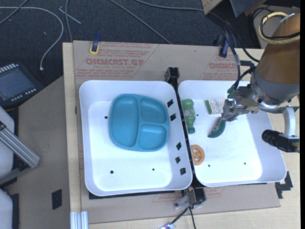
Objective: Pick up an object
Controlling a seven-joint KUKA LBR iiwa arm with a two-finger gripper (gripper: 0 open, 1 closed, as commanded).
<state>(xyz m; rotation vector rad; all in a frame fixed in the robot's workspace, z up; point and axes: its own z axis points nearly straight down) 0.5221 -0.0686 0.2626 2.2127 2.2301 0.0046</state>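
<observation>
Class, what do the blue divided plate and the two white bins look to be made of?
Blue divided plate: probably moulded plastic, matte, judging by its even colour and soft rounded ridges. Left bin and right bin: seemingly thin smooth plastic, with rounded corners and a slight sheen.

bench [138, 56] w/ cardboard top carries two white bins. left bin [95, 175] sits just beside right bin [257, 173], rims touching at centre.

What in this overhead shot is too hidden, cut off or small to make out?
- Two-finger gripper, camera view: too small to tell whether it grips the dark teal curved object hanging below it.
- Small speckled square packet: print too small to read.
- Green plastic bottle: label unreadable.
- Grey and orange arm: cut off by the right edge.
- Dark tablet-like device: cut off at the left edge.
</observation>
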